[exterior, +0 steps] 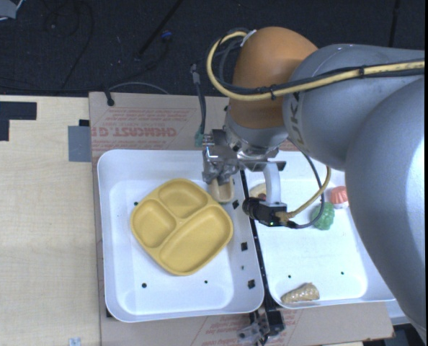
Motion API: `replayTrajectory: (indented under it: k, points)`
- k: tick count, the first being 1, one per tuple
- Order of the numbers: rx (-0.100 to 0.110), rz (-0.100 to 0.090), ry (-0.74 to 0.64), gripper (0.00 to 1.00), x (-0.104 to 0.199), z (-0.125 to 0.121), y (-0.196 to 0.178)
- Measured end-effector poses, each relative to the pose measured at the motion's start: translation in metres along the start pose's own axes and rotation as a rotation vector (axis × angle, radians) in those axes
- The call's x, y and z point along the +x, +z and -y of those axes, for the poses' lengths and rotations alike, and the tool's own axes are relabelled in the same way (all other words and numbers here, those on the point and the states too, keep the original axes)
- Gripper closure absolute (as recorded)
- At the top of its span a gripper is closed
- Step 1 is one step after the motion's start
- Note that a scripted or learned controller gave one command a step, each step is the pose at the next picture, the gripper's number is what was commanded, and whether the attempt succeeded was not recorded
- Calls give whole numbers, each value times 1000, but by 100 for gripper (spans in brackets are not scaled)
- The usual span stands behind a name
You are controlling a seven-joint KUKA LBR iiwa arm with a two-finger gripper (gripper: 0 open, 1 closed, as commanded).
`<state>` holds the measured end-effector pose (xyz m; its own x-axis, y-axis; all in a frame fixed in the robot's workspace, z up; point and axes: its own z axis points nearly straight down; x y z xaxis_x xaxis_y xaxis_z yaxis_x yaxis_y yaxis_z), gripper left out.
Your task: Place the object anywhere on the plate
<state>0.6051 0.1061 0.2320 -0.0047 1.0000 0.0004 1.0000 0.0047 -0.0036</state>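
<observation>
From the overhead camera view, the gripper point(220, 187) hangs over the left bin point(117, 193), just past the yellow plate point(181, 225)'s upper right rim. There's a small tan object point(221, 190) apparently pinched between closed fingers. Looks light and rigid to me; a grip across its middle should do.

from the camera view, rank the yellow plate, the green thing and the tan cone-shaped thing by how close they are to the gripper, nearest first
Measured from the gripper, over the left bin's right edge:
1. Yellow plate: in the left bin, its upper right rim just below and left of the gripper.
2. Green thing: in the right bin, off to the right.
3. Tan cone-shaped thing: near the right bin's front edge, clearly farthest.
</observation>
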Motion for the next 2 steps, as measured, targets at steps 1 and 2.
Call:
replayTrajectory:
  k: [1,2]
  points:
    - [-1,0,0,100,56,2,-6]
    - [0,1,2,0,55,2,-6]
